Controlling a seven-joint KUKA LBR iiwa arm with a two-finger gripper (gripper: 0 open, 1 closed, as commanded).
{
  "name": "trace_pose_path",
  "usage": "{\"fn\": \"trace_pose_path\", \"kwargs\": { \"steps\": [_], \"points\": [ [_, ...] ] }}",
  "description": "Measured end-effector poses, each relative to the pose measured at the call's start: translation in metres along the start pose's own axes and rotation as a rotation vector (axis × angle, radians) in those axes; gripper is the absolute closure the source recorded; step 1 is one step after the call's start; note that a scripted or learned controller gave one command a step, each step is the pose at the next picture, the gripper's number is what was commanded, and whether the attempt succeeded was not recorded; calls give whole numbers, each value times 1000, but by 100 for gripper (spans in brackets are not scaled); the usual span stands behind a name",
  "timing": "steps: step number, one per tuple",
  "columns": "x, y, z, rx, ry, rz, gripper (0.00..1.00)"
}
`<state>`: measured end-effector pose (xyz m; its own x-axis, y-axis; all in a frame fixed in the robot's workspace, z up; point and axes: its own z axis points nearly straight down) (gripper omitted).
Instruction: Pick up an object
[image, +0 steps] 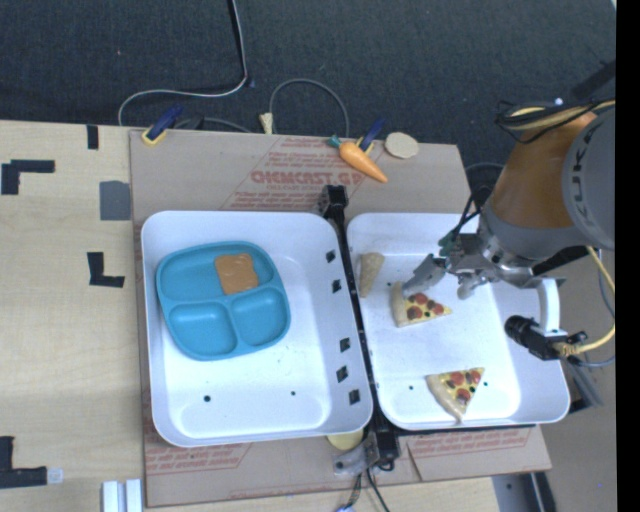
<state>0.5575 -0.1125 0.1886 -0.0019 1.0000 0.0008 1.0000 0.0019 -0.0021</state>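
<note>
In the right bin (520, 400) lie a pizza slice (420, 307) near its middle, a second pizza slice (456, 386) toward the front, and a pale wedge (370, 270) by the left wall. My gripper (447, 277) hangs just above and right of the middle slice, open, its two fingers spread with nothing between them. The left bin (250, 400) holds a blue divided plate (222, 299) with a brown square piece (237, 272) in its upper compartment.
An orange toy carrot (361, 160) and a tan round disc (401, 146) lie on the cardboard behind the bins. Cables run along the back. The black divider clamps (345, 300) sit between the bins.
</note>
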Motion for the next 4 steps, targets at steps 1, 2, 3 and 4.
{"fn": "trace_pose_path", "kwargs": {
  "steps": [1, 2, 3, 4],
  "points": [
    [1, 25, 105, -9, -9, 0, 0],
    [2, 29, 86, -19, -6, 0, 100],
    [-16, 25, 67, -2, -1, 2, 100],
    [1, 12, 63, 1, 0, 0, 100]
  ]
}}
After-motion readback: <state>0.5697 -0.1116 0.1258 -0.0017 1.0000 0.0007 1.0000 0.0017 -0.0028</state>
